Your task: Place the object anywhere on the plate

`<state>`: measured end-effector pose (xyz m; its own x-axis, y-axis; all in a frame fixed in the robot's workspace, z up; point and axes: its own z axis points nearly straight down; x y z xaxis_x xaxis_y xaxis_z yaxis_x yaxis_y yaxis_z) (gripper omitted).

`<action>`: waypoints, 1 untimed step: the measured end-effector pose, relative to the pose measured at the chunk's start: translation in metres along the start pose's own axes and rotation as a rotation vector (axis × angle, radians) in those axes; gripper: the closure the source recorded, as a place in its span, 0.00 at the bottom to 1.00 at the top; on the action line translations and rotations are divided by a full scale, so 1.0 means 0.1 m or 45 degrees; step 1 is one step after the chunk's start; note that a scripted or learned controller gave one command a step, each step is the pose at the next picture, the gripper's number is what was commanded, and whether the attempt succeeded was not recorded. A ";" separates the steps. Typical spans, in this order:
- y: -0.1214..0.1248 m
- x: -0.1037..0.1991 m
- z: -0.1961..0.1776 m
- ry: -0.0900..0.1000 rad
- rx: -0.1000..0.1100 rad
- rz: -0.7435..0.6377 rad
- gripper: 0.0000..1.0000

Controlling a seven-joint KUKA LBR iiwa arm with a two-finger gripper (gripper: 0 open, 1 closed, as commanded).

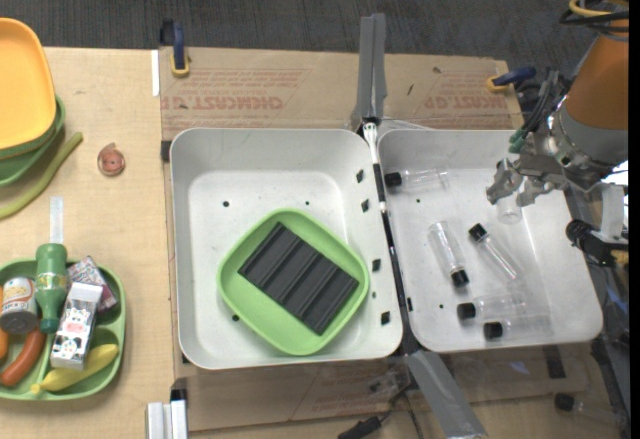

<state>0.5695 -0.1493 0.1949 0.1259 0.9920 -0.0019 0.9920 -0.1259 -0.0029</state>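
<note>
Nearest the camera, in the left bin (190, 227), lies the green plate (292, 282) with a dark ribbed insert; nothing else rests on it. In the right bin (560, 327) several clear vials with black caps lie scattered: one at the near edge (505, 312), one near the middle (446, 253), another just beside it (492, 249), and one at the far wall (415, 178). These are the likely objects, all well apart from the plate. Farther back, the pincer (515, 189) hangs over the far right part of that bin, above a faint clear vial (508, 210). Whether the pincer is spread or pressed together I cannot tell, and no vial is seen gripped. By my reading the picking step is in hand. Next the arm must secure a vial, lift it, carry it left across the divider and release it over the plate.
</note>
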 end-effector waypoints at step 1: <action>0.00 0.00 0.00 0.000 0.000 0.000 0.00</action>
